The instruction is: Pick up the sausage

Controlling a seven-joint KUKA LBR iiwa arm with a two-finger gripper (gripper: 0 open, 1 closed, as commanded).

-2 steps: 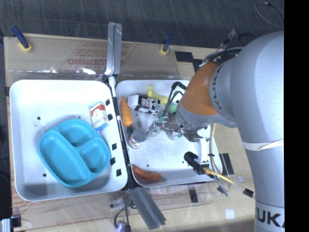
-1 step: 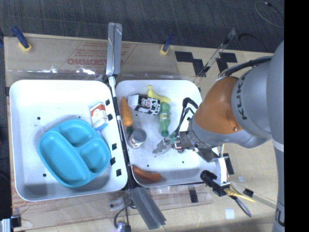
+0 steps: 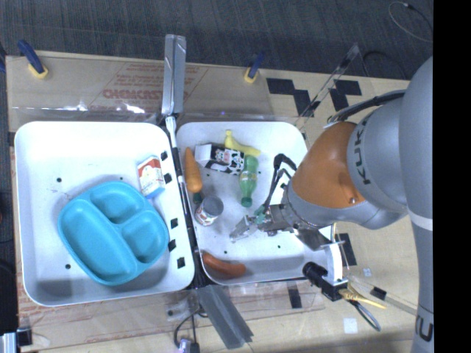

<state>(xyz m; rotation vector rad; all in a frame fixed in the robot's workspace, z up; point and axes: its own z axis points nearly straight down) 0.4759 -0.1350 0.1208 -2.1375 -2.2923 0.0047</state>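
The sausage (image 3: 224, 266), reddish brown and curved, lies along the near wall of the right bin (image 3: 294, 134), towards its left corner. My gripper (image 3: 247, 226) hangs over the middle of that bin, to the upper right of the sausage and apart from it. It points left below the grey and orange wrist (image 3: 331, 175). Nothing visibly rests in the gripper.
In the right bin, an orange carrot-shaped piece (image 3: 193, 171) lies by the left wall. A small can (image 3: 210, 210), a green bottle (image 3: 249, 181), a banana (image 3: 240, 145) and a black-and-white carton (image 3: 225, 157) are nearby. The left bin (image 3: 37, 153) holds a blue divided plate (image 3: 112, 231) and a red-white carton (image 3: 151, 175).
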